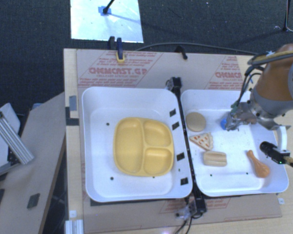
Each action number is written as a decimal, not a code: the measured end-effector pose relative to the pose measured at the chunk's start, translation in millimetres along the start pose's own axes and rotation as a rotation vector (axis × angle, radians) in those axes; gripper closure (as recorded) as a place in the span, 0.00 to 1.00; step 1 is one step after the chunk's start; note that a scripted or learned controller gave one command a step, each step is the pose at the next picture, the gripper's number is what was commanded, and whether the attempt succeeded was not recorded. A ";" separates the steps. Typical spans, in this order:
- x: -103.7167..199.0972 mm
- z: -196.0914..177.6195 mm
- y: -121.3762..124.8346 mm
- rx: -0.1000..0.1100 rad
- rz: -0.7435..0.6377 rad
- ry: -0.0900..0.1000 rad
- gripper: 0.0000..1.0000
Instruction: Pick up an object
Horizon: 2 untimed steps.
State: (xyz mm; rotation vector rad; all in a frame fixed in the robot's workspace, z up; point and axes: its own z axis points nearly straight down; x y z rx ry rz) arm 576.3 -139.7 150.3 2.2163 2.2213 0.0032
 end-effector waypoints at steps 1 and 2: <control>-7.1 -62.5 0.7 -0.004 -0.001 -0.001 1.00; -7.4 -80.3 2.0 0.000 -0.001 0.000 1.00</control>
